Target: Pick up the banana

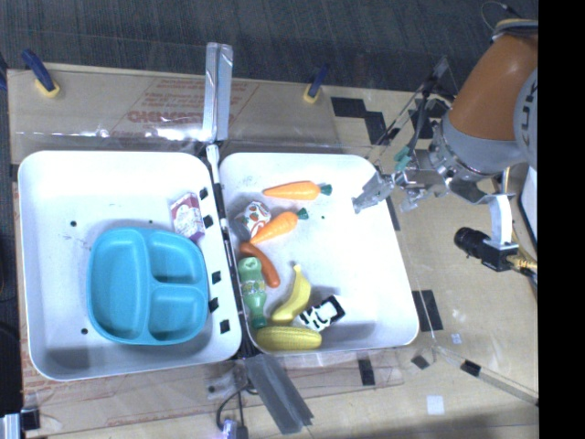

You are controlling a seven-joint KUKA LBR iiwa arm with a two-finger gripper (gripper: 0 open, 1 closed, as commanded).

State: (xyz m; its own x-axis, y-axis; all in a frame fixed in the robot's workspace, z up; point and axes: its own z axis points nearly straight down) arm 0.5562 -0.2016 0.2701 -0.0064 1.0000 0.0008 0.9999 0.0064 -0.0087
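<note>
Fingers on my gripper (373, 193): I can't tell their state; they hover over the right bin's (388, 286) right rim. The banana (294, 297) lies near the front, between a green bottle (250, 282) and a black-and-white toy (321, 314). I'd descend straight, straddling its curved middle.

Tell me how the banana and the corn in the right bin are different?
The banana is curved and smooth and stands slanted up the bin; the corn is straight, fatter and lies flat along the bin's near wall. The banana's lower end meets the corn. Both are yellow and sit in the right bin.
</note>
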